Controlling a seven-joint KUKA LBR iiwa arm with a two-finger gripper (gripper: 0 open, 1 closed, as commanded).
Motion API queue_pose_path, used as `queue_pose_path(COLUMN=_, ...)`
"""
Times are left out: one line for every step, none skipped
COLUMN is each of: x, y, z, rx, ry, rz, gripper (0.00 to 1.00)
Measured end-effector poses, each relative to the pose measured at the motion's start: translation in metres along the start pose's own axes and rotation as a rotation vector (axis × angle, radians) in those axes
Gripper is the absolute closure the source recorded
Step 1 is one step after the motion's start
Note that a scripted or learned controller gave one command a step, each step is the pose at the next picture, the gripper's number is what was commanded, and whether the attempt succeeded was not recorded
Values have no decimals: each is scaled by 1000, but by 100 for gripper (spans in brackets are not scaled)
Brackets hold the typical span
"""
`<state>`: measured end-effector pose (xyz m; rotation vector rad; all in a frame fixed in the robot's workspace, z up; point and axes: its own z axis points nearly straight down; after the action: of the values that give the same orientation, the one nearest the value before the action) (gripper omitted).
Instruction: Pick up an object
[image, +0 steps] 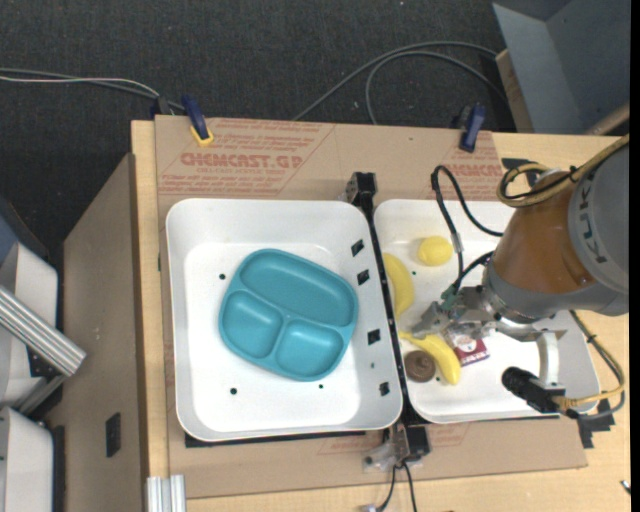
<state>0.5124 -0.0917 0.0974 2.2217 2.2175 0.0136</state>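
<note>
Gripper (447, 322) over banana (437, 357) | right bin (480, 408) crowded | left bin (190, 330) roomy

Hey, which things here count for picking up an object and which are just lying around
For the job:
- pincer, low in the right bin
- banana
- yellow lemon-like ball
- yellow piece by the divider
- red and white packet
- brown round item

Lying about:
- teal divided plate in the left bin
- blue clamps
- cables
</note>
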Motion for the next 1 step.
queue_pose_path(x=-1, y=4, z=-15, rx=-18, ry=-7, rz=-1, gripper=100)
